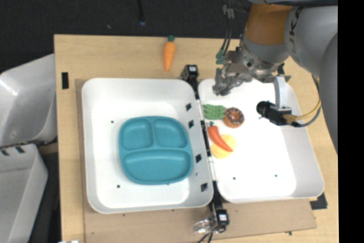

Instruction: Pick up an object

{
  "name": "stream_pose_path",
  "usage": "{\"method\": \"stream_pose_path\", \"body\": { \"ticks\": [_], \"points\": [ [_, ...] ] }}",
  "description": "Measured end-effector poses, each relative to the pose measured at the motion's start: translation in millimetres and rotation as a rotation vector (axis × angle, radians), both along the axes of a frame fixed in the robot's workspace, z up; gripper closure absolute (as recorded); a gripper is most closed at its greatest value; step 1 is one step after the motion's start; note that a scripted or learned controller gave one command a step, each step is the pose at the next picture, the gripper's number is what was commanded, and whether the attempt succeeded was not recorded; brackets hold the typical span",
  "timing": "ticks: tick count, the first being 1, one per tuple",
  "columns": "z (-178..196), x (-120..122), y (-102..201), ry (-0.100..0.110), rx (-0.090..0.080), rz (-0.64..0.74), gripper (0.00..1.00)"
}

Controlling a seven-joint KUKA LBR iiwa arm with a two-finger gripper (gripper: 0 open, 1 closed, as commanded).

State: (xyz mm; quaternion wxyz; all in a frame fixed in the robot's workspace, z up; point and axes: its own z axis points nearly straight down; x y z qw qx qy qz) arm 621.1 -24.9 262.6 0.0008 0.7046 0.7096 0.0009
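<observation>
My gripper (223, 86) hangs over the far left corner of the right bin (273, 179), just above and behind a cluster of toy foods. The cluster holds a green leafy piece (213, 111), a brown donut (233, 117), a red pepper (219, 138) and a yellow piece (226, 147) under the pepper. Nothing shows between the fingers. The arm's orange band and grey wrist cover the bin's far edge.
The left bin (99, 179) carries a blue divided plate (154, 149). A toy carrot (169, 53) lies on the wooden bench behind the bins. Black clips sit along the seam between the bins. A cable and black connector (272, 112) hang over the right bin.
</observation>
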Motion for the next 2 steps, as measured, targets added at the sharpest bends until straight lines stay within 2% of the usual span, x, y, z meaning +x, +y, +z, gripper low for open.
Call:
{"method": "stream_pose_path", "body": {
  "ticks": [1,2],
  "points": [
    [-13,8,50,0.002,-0.001,-0.002,1.0],
    [-9,28,104,0.0,0.001,0.0,1.0]
  ]
}}
